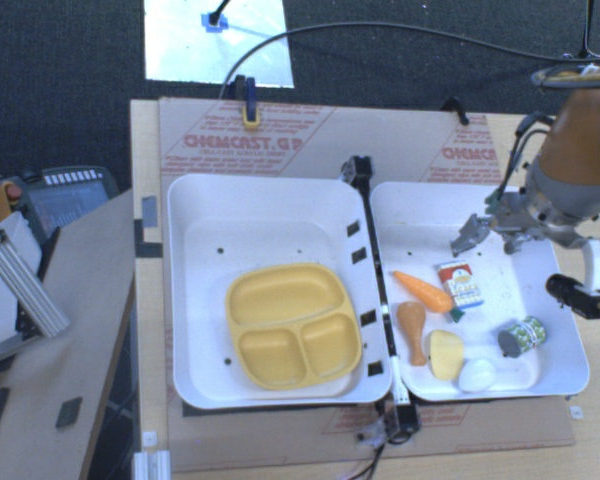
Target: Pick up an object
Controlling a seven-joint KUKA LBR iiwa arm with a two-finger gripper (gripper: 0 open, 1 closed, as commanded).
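gripper hangs over the right bin; open or closed, cannot tell. small red-and-white carton lies flat beside the carrot.

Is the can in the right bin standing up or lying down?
Lying down: the can rests on its side on the bin floor, one round end showing.

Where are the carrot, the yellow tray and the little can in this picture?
carrot (423, 290): camera view, middle of its orange body, right bin.
yellow tray (293, 325): camera view, the ridge between its compartments, left bin.
can (521, 337): camera view, its side, right bin near the right wall.
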